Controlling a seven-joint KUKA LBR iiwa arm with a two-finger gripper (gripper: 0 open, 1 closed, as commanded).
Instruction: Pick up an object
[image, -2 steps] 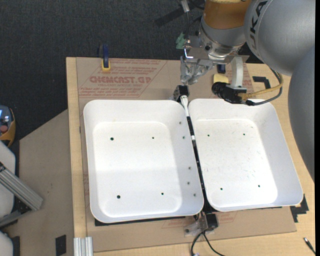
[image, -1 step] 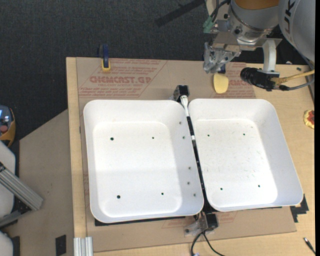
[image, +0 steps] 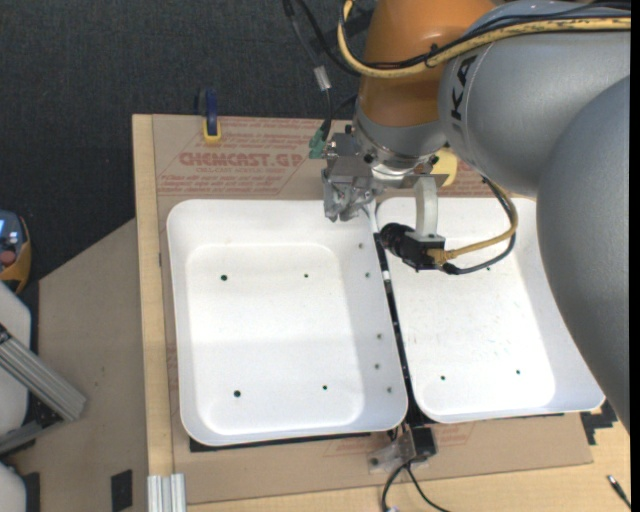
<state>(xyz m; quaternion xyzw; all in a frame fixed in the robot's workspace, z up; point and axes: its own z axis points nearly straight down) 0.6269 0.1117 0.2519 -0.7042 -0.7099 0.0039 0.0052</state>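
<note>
My gripper (image: 345, 203) hangs below the orange-banded wrist (image: 410, 60), over the far right corner of the left white bin (image: 265, 330). It is close to the rim that divides the two bins. Its tips look small and dark against the white wall, and I see nothing between them. A pale yellow shape (image: 447, 166) peeks out from behind the wrist at the far edge of the right bin (image: 490, 340); most of it is hidden by the arm.
A black plug with a tan cable (image: 430, 250) hangs from the arm over the right bin. The bins rest on a cardboard sheet (image: 250, 155), with a blue and yellow clamp (image: 209, 112) at its far edge. The big grey arm covers the upper right.
</note>
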